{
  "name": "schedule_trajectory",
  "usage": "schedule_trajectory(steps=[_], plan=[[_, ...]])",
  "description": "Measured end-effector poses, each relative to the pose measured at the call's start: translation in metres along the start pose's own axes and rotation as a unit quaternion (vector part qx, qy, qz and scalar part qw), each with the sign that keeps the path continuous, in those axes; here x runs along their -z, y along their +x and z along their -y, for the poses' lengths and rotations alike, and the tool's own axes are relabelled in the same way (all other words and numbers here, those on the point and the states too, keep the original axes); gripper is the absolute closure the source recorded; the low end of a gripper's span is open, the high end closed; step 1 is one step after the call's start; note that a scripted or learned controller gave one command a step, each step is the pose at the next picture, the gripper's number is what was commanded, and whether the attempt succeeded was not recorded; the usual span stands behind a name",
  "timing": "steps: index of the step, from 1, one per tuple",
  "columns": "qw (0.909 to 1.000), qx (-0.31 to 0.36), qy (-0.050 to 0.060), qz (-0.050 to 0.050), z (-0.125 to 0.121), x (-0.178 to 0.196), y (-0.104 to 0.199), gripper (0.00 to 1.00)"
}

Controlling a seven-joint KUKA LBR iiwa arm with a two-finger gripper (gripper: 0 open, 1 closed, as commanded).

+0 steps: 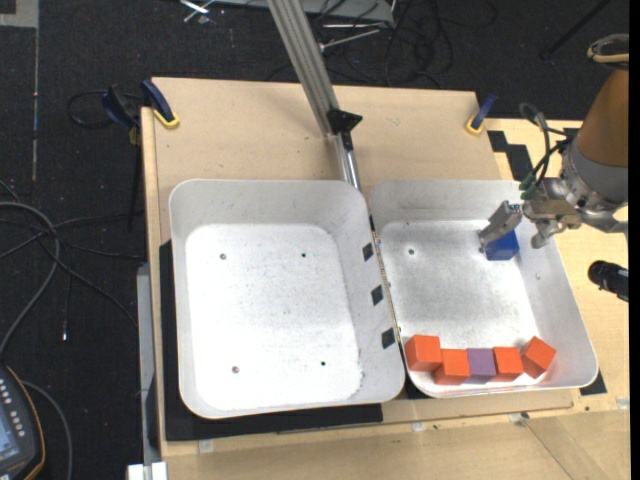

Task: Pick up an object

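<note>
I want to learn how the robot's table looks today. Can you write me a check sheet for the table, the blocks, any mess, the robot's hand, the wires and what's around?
Surface: wooden bench bearing a left bin and a right bin, side by side.
Job's things: blue block near the right bin's far right part; four orange blocks and a purple block in a row along its near edge.
Clutter: nothing seen in the left bin.
Grippers: gripper is at the blue block; whether it grips it cannot be told.
Cables: black cables on the floor, left of the bench.
Surroundings: dark floor, blue-and-yellow clamps on the bench's far corners, a slanted metal pole.
</note>
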State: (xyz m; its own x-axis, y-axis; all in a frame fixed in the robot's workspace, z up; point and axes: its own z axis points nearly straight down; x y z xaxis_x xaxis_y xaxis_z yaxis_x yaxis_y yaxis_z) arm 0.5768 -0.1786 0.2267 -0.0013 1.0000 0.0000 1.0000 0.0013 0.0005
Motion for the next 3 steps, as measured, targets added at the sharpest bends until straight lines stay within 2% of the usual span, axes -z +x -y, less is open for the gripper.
schedule_trajectory(steps=[1,2,3], plan=[[1.0000,0.002,-0.003,0.001,-0.039,0.005,-0.016,0.00],[1.0000,-0.002,0.004,0.000,-0.028,-0.122,-0.046,0.00],[1.0000,0.002,-0.002,0.001,-0.077,-0.131,-0.045,0.00]])
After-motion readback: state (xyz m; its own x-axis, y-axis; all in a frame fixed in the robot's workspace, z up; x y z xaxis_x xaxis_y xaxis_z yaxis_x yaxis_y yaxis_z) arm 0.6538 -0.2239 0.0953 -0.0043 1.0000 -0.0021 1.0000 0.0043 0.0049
